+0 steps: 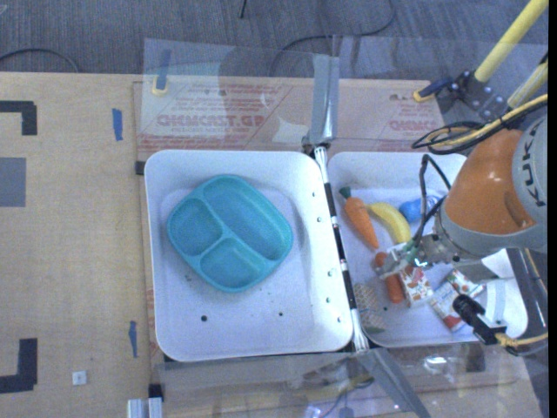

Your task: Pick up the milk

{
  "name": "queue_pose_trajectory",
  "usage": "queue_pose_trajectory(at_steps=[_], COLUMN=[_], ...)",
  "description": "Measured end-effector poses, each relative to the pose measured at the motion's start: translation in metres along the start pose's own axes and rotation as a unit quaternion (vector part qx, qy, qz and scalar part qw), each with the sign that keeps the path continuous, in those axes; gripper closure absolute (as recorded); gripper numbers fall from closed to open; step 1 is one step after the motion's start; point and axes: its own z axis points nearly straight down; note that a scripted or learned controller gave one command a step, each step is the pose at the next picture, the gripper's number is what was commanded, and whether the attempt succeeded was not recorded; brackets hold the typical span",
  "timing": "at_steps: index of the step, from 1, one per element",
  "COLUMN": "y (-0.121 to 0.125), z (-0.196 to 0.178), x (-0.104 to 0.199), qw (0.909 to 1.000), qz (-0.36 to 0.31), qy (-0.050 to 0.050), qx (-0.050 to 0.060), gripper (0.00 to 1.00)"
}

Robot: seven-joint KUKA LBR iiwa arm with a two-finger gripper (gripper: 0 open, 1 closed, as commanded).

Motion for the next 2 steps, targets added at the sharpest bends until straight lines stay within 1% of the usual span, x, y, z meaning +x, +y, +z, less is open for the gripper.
queue_pose_trajectory(at_steps=[1, 2], y=[-0.025, 0.023], z=[0.004, -0.085], x=[0.003, 0.058], qw=[0.9994, 0.9999], qz=[0.033, -0.006], qy=[-0.001, 0.003], qx=[-0.006, 0.008], gripper=[1.00, 1.00])
